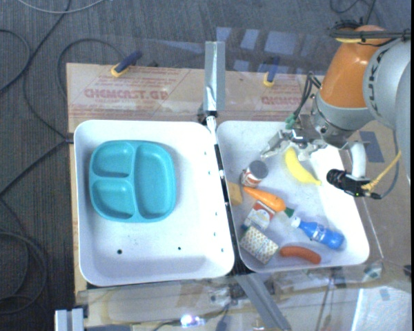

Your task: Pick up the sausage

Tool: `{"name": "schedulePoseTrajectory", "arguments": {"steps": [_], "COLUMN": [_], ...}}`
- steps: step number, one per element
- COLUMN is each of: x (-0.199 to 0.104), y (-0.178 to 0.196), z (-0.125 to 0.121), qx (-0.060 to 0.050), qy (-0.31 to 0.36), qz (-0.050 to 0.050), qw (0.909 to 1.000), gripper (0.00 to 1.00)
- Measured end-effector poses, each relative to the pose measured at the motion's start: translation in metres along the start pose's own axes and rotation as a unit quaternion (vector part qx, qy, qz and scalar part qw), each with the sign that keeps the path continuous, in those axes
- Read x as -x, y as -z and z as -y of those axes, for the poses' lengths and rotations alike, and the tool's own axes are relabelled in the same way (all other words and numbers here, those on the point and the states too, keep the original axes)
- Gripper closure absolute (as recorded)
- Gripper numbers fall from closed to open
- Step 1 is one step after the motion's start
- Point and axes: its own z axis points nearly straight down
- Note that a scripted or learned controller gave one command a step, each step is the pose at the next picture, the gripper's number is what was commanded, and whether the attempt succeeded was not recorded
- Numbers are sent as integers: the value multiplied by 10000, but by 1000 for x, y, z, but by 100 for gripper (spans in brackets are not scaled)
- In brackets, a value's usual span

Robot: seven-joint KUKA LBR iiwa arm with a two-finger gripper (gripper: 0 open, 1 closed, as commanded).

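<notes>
The sausage (pixel 301 254) is a short reddish-orange link lying flat near the front edge of the right bin (pixel 345 254). My gripper (pixel 288 143) hangs over the back of that bin, just left of a yellow banana (pixel 300 168) and above a small can (pixel 254 174). It is well behind the sausage, with several objects lying between them. The grey arm with its orange band (pixel 352 74) reaches in from the upper right.
An orange carrot (pixel 263 198), a blue-capped bottle (pixel 317 232), a patterned packet (pixel 258 243) and a small white item (pixel 259 218) crowd the right bin around the sausage. The left bin (pixel 124 254) holds a turquoise divided plate (pixel 133 180).
</notes>
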Motion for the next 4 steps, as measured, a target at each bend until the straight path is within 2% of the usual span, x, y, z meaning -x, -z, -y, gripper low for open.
{"name": "schedulePoseTrajectory", "arguments": {"steps": [1,2,3,4], "x": [-17,14,-30,28], "y": [11,-76,-45,-16], "z": [46,128,127,128], "qx": [-6,4,-2,2], "qy": [-1348,-375,-45,-310], "qz": [-3,0,-2,9], "qw": [9909,9993,10000,9995], "gripper": [0,0,0,0]}}
